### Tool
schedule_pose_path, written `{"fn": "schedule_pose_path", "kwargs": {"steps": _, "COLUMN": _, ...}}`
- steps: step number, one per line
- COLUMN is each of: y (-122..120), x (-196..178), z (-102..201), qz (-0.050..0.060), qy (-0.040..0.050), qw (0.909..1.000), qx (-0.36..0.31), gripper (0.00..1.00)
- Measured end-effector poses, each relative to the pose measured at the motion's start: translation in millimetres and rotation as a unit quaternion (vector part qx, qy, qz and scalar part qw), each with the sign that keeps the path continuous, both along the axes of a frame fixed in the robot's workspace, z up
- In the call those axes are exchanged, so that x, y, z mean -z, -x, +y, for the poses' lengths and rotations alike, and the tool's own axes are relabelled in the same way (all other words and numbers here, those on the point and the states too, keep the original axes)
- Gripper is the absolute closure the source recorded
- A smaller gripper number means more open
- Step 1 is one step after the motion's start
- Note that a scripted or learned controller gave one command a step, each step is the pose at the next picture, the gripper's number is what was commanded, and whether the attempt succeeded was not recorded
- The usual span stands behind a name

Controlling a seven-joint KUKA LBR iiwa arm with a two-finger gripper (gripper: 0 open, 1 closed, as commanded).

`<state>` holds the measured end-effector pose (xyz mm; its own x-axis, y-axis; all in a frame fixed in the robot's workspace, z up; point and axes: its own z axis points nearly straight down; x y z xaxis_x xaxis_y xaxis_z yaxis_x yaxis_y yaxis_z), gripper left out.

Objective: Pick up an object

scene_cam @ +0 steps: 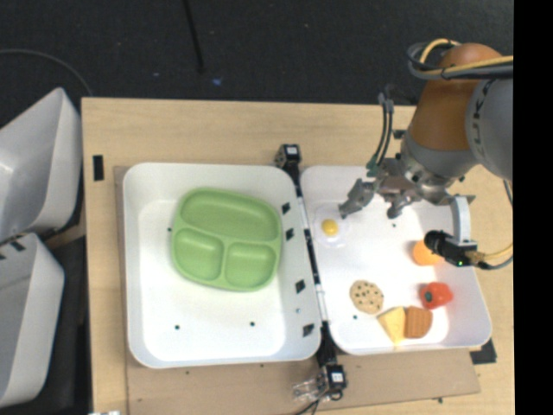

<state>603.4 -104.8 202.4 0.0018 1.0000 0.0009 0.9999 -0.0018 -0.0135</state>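
Arm poised over the right bin, with the gripper spread and grasping nothing.

The gripper (374,201) hangs above the far part of the right bin (467,340), its two fingers (352,204) parted with bare bin floor showing between them. A small yellow object (329,227) lies on the bin floor just beside the nearer finger, toward the divider between the bins. Further forward in the same bin lie a speckled cookie (366,296), a yellow wedge (393,324) touching a brown piece (418,322), and a red-orange piece (436,295). An orange object (422,252) sits near the bin's right side, partly hidden by a black part of the arm. The left bin (147,335) holds a green divided plate (227,239) with three compartments, lying flat.
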Motion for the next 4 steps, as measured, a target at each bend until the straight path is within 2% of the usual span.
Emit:
{"fn": "schedule_pose_path", "kwargs": {"steps": 1, "y": -3, "x": -8, "z": 0, "qz": -0.007, "qy": 0.0008, "qw": 1.0000, "qx": -0.002, "gripper": 0.00}}
{"fn": "schedule_pose_path", "kwargs": {"steps": 3, "y": -6, "x": 105, "z": 4, "qz": -0.005, "qy": 0.0009, "qw": 1.0000, "qx": 0.001, "gripper": 0.00}}
{"fn": "schedule_pose_path", "kwargs": {"steps": 4, "y": -8, "x": 90, "z": 3, "qz": -0.008, "qy": 0.0010, "qw": 1.0000, "qx": 0.003, "gripper": 1.00}}
